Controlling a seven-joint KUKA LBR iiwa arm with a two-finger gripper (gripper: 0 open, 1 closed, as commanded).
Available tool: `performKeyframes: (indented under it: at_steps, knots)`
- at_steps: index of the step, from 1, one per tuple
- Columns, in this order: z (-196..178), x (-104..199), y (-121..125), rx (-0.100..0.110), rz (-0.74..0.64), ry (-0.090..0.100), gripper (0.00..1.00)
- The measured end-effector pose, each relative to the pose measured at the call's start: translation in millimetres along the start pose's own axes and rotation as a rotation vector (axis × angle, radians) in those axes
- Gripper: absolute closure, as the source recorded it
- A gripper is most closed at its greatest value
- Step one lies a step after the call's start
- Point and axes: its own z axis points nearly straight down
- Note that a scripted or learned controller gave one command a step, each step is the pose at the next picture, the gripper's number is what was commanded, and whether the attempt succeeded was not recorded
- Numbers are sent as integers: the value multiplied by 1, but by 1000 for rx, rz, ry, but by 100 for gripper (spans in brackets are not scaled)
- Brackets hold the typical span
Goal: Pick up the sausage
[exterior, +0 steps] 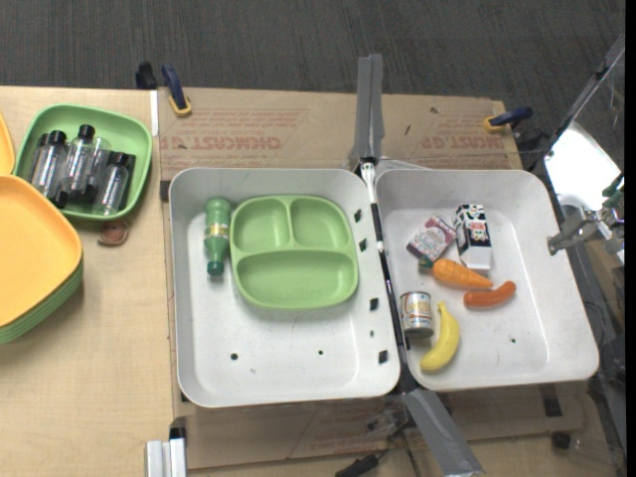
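The sausage (491,293) is a short red-orange link lying flat in the right bin (556,346), right of the bin's middle. Its left end almost touches the orange carrot (461,274), which lies just above and left of it. The bare bin floor extends to the right of the sausage and in front of it.
Also in the right bin are a banana (442,341), a small can (417,313), a milk carton (475,237) and a pink packet (431,238). The left bin (278,366) holds a green divided plate (294,251) and a green bottle (216,235). Left of the bins stand a green tray of bottles (84,162) and stacked yellow plates (35,256).
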Motion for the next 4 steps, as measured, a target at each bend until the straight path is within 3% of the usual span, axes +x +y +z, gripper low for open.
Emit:
performKeyframes:
  at_steps: [1, 2, 3, 4]
  knots:
    - [101, -7, -8, -1, -53, 0, 0]
    - [191, 44, -27, -1, -112, 1, 0]
    - [182, 43, -27, -2, -108, 0, 100]
    - [92, 61, -27, -3, 60, -1, 100]
